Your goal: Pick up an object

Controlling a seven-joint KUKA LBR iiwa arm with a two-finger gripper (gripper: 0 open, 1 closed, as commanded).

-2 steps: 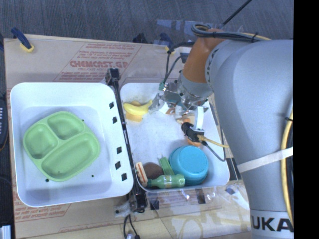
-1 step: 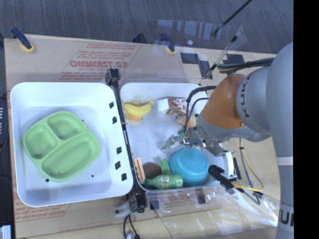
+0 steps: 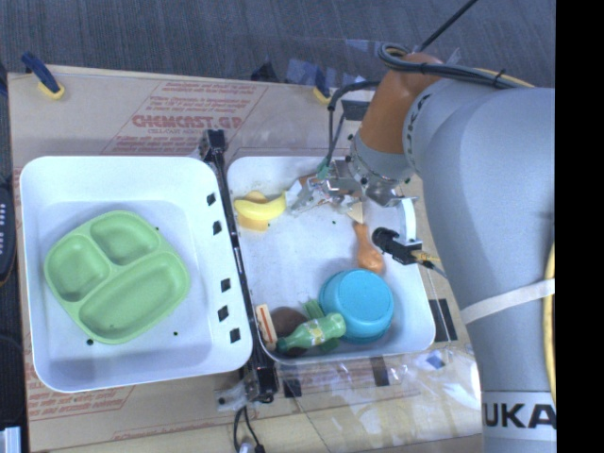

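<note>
Tool sits in right bin beside banana; whether clamped, I cannot tell.

A yellow banana lies flat at the far left of the right bin; an orange carrot lies toward its right side; a blue bowl and green bottle sit along its near edge

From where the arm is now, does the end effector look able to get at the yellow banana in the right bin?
Probably yes. The end effector is just right of the yellow banana, with bare bin floor between them. Nothing lies on the banana; the blue bowl and green bottle are farther off.
</note>
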